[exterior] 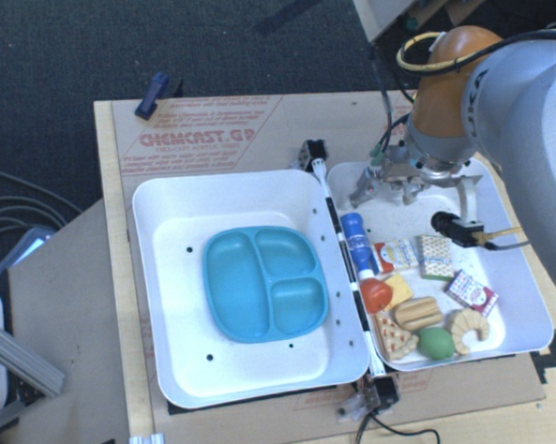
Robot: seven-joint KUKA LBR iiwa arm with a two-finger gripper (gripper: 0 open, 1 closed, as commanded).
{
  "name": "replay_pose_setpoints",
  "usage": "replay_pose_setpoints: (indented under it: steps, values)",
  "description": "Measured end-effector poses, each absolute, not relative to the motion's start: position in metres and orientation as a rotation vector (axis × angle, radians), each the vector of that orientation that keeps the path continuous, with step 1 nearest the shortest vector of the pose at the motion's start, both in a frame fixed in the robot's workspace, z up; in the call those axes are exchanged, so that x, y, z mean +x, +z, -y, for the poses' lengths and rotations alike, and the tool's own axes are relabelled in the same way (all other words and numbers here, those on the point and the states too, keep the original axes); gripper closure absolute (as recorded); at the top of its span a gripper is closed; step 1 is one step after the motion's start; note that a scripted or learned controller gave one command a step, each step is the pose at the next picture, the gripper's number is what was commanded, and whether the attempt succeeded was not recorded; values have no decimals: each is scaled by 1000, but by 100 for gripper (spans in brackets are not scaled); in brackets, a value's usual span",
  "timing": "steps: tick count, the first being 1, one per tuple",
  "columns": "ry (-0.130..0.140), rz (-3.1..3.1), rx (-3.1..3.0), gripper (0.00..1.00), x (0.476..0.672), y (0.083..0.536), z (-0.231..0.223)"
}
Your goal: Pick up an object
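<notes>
My gripper (386, 191) hangs over the far end of the right bin (529, 328), open, with bare white floor showing between its fingers. Nearer the camera, the toys lie in that bin: a blue-and-white tube (356, 244) along the left wall, a red tomato (375, 295), a hot dog bun (417, 312), a pizza slice (395, 337), a green ball (437, 344) and a croissant (470, 326). Small printed packets (436, 255) and a pink-edged one (472, 291) lie to the right. The gripper touches none of them.
The left bin (165, 289) holds a blue divided plate (264, 282). A black clamp (312, 152) sits where the two bins meet at the far side. A blue clip (152, 95) lies on the cardboard behind the left bin.
</notes>
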State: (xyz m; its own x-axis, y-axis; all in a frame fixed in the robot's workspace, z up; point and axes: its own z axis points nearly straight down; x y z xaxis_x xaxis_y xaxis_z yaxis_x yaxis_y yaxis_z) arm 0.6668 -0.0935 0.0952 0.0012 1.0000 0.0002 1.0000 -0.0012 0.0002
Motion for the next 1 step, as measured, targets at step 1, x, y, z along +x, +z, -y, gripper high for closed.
replay_pose_setpoints:
  steps: [1]
  values:
    - [3,-2219,2222,100,667,106,93]
